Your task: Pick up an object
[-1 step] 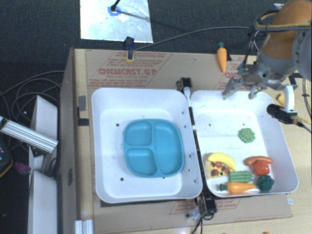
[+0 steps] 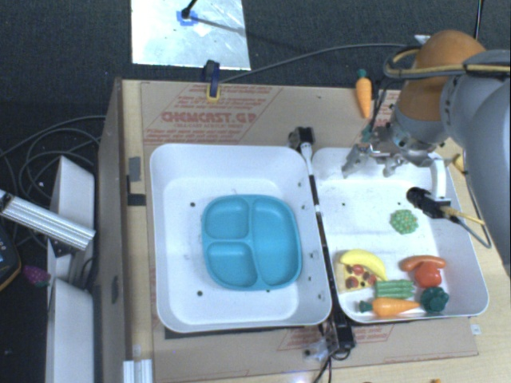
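One blue plate (image 2: pixel 251 242), two carrots (image 2: pixel 394 307)

Even, fairly bright overhead light, soft shadows, glare on the foil sheet (image 2: pixel 190 22), mild overall softness.

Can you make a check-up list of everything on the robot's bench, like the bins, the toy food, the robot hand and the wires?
Surface: brown bench board bearing two white bins side by side.
Job's things: right bin holds a banana, pizza slice, green ball, tomato, broccoli, green beans and a carrot.
Clutter: blue divided plate in the left bin; another carrot on the board.
Grippers: gripper above the right bin's far end, holding nothing seen.
Cables: black loops on the floor, left.
Surroundings: dark carpet, silver sheet.
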`<control>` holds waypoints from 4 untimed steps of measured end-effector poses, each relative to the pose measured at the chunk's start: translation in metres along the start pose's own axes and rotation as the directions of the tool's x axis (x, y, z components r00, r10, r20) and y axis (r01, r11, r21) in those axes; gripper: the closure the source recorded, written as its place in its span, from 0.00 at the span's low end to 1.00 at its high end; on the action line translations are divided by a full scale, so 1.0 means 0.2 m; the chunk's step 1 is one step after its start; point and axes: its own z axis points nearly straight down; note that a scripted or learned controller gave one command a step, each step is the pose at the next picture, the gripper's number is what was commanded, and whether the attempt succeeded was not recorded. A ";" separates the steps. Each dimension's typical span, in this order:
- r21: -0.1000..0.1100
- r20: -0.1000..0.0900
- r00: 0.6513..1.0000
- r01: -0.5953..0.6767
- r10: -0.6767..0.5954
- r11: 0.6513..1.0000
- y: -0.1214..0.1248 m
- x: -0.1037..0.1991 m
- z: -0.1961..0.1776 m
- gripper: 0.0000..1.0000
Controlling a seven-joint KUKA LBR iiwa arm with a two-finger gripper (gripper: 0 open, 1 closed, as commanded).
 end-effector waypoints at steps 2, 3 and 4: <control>-0.006 0.001 1.000 0.002 -0.002 1.000 0.01 0.08 0.17 1.00; -0.007 0.002 1.000 -0.003 0.003 1.000 -0.13 0.02 -0.40 1.00; -0.002 0.000 1.000 -0.001 0.001 1.000 -0.21 0.22 -0.27 1.00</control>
